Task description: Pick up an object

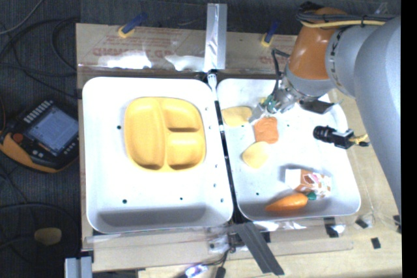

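My gripper hangs low over the far left part of the right bin. Just below it in the view lies an orange, rounded toy piece, close to the gripper tip; whether they touch is unclear. A pale yellow piece lies to the gripper's left by the bin wall. Another pale yellow lump sits nearer the bin's middle. Toward the front lie a small printed carton and an orange carrot.
The left bin holds a yellow divided tray. The grey arm with its orange band comes in over the right bin's far right corner. A ridge separates the two bins.
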### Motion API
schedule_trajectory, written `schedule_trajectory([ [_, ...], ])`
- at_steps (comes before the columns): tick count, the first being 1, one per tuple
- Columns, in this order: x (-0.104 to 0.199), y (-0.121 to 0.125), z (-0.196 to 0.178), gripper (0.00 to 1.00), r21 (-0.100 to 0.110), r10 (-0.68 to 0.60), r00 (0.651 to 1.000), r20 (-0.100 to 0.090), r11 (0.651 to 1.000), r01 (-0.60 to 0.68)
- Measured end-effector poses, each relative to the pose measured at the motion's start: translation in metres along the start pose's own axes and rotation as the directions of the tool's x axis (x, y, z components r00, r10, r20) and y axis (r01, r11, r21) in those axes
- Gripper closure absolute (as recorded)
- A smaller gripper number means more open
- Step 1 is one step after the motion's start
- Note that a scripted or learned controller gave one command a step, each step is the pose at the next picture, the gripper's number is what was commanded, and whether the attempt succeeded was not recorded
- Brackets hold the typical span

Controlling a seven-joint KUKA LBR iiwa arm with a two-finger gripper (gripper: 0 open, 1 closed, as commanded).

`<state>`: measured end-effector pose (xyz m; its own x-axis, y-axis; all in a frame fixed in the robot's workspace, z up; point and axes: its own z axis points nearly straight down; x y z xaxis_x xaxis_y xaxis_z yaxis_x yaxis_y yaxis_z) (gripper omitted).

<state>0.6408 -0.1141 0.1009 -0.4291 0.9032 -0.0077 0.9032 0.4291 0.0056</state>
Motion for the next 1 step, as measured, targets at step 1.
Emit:
schedule_trajectory([
  [1, -0.0294, 0.0112, -0.0613, 1.00, 0.006, 0.031, 1.000, -0.005, 0.999, -0.031],
])
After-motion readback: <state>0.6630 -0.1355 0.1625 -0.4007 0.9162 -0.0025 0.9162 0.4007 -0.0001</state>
